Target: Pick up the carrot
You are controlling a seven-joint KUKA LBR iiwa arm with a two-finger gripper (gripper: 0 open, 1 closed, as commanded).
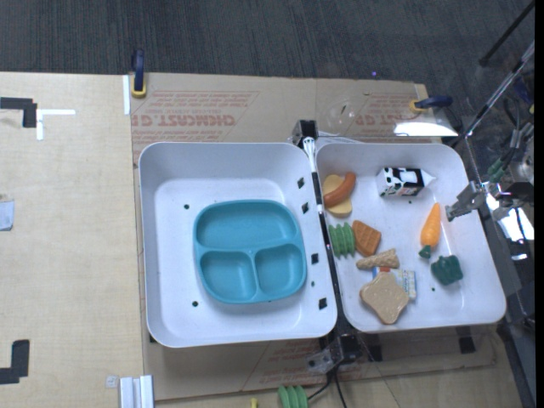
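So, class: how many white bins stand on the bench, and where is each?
2. The left bin holds a blue divided plate; the right bin beside it, their edges meeting, holds the carrot and other toy foods. None seems hidden.

One fixed overhead camera, slanted over both bins [153, 228].

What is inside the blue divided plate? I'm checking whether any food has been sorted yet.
The blue divided plate in the left bin shows three bare compartments. The carrot lies in the right bin.
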